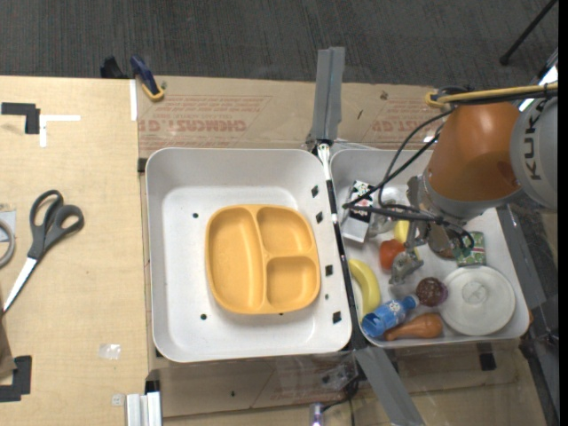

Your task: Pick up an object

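The arm's wrist hides the gripper (415,254), fingers' state unclear; banana (365,284) lies lengthwise along the right bin's (519,327) left wall.

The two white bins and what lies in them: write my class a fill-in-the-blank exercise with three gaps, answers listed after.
1. The yellow divided tray lies in the ____ bin.
2. The banana lies beside the right bin's ____ wall.
3. The tray has ____ compartments.
4. The scissors lie on the bench, ____ both bins.

Missing words: left; left; three; outside
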